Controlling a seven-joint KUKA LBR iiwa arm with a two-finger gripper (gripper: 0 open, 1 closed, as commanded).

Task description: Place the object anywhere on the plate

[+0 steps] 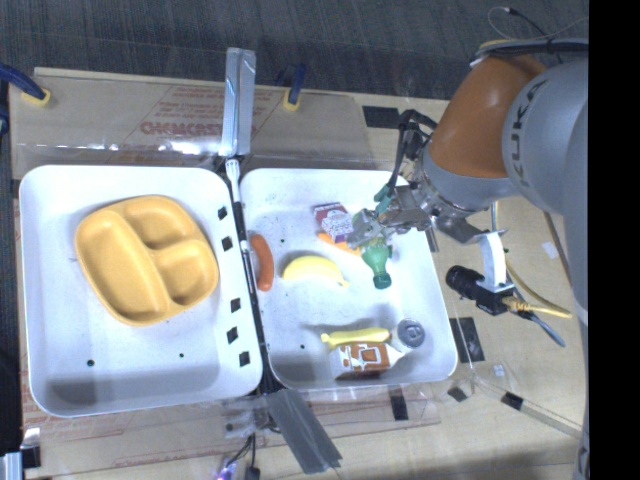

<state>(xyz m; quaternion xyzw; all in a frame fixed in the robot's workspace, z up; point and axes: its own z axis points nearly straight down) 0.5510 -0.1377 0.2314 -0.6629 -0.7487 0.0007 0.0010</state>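
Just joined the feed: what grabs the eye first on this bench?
The yellow plate sits alone in the left bin. The right bin is cluttered: a banana, a hot dog, a green bottle. The gripper hangs right over that bottle.

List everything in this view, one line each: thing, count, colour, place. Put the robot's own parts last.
bins: two, white, side by side on the bench
plate: one, yellow, divided, in the left bin
sausage: one, orange-red, left edge of the right bin
banana: one, yellow, middle of the right bin
bottle: one, green, right bin, just below the hand
packet: one, red and white, upper part of the right bin
carton: one, orange-brown, front of the right bin
yellow piece: one, long, just above the carton
small round thing: one, grey, right of the carton
clamps: two, blue and yellow, back edge of the bench
arm: one, grey with orange band, from the right
hand: one, over the right bin's upper right
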